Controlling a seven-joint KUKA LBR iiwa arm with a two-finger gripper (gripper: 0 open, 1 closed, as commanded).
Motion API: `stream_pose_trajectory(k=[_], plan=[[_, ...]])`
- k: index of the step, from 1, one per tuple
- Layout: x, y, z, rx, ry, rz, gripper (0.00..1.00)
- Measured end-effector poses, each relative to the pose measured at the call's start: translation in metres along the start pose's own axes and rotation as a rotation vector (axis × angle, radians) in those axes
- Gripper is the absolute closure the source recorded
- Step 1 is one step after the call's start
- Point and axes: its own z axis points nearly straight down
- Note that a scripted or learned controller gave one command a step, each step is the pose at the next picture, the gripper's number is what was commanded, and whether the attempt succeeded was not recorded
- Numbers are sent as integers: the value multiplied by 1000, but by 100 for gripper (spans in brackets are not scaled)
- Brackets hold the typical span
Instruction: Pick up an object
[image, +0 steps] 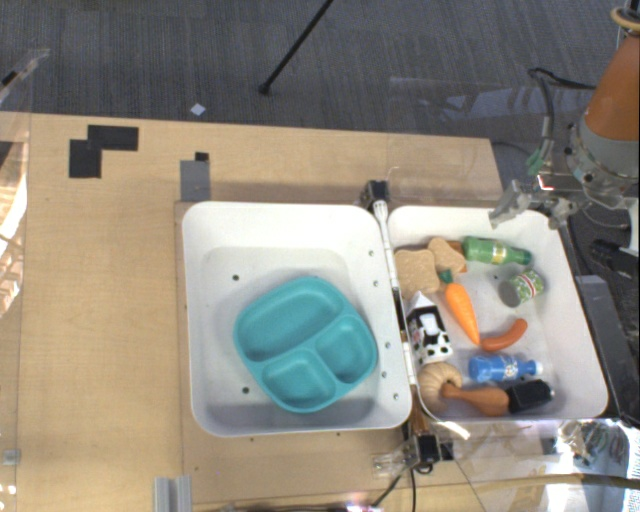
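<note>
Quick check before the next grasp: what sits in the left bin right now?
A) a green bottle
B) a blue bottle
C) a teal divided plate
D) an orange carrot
C: the teal divided plate lies alone in the left bin, while the toys, including the carrot and green bottle, all sit in the right bin.

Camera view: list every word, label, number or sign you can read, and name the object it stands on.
No text can be read.
Green bottle: label too blurred.
Blue bottle: label too small.
Milk carton: black patches, no legible words.
</note>
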Motion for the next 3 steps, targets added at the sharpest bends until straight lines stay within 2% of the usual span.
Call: stream_pose_trajectory(k=[1, 2, 3], plan=[[29, -42, 126, 14, 5, -7, 0], [55, -69, 167, -1, 3, 282, 0], [57, -65, 154, -9, 6, 277, 100]])
